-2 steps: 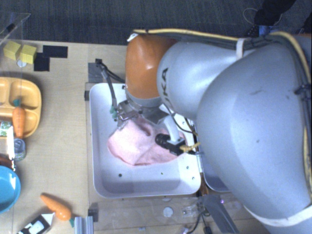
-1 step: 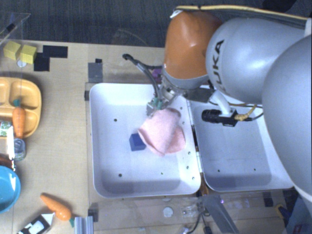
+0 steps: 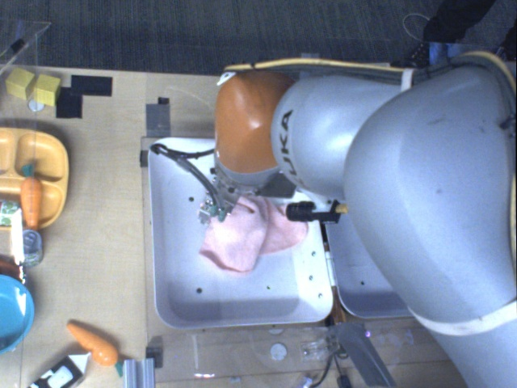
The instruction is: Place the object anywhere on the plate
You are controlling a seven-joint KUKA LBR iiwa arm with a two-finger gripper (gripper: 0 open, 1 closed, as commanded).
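A crumpled pink cloth (image 3: 242, 241) lies in the middle of the left white bin (image 3: 174, 289). The grey arm with its orange band (image 3: 246, 128) reaches in from the right and hangs over the bin's far half. My gripper (image 3: 216, 208) pokes out below the wrist, at the cloth's upper left edge; the wrist hides most of it. I cannot tell whether it touches the cloth. A yellow divided plate (image 3: 44, 156) sits on the bench at the far left, outside the bins.
An orange carrot (image 3: 30, 200) lies on the yellow plate. A blue dish (image 3: 12, 314) and a second carrot (image 3: 95, 343) lie at the lower left. Yellow blocks (image 3: 32, 87) sit at the upper left. The arm covers most of the right bin (image 3: 363, 297).
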